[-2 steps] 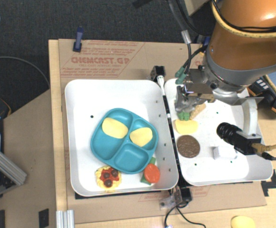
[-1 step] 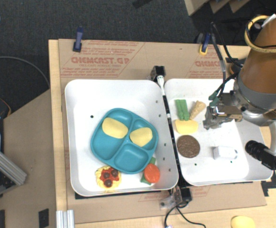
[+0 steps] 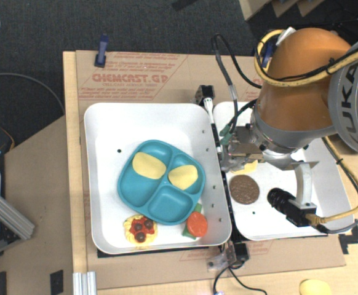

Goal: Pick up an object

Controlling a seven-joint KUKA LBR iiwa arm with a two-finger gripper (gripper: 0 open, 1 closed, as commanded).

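From the camera view, looking down at a slant: I am the gripper (image 3: 239,156), hanging over the right bin (image 3: 271,226), just above the brown cookie (image 3: 244,189) as the picture runs, and apart from it. My own wrist covers me, so I cannot tell whether I am spread or pressed together, and I see nothing held in me. A small yellow scrap (image 3: 251,163) peeks out between me and the cookie; what it is I cannot say.

The cookie lies flat on the bin floor, close to the wall it shares with the left bin (image 3: 105,140). Left of the cookie, past that wall, sit the blue plate (image 3: 127,189) and a red toy fruit (image 3: 197,224).

I judge the cookie my nearest target. It looks thin and flat, so I should centre myself over it, come down square to the floor, and close across its edge. I should also keep clear of the wall, since a tilted approach would probably skid off the top.
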